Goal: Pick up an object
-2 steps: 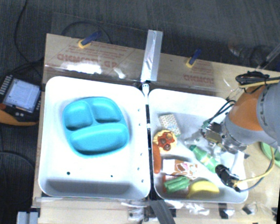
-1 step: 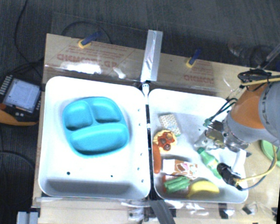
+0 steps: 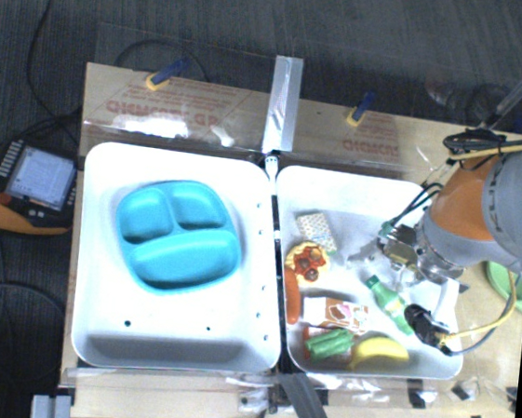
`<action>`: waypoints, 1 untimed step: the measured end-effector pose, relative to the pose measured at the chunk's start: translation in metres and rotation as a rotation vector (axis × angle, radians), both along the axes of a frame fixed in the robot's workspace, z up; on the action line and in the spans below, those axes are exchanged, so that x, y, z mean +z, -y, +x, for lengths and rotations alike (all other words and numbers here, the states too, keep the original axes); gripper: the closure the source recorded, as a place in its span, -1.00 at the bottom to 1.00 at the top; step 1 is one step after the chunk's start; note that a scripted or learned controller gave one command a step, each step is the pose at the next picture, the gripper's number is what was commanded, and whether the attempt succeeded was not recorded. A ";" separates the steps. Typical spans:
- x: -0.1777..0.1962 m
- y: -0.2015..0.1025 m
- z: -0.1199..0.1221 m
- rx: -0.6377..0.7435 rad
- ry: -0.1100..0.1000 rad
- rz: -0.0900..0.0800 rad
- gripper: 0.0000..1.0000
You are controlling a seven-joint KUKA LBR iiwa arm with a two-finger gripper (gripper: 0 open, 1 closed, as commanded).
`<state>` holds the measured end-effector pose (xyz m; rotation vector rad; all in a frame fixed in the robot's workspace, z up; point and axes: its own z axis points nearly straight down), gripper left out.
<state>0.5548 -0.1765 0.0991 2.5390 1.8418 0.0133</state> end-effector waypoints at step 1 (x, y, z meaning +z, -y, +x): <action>-0.009 0.015 -0.042 0.016 0.004 -0.003 -1.00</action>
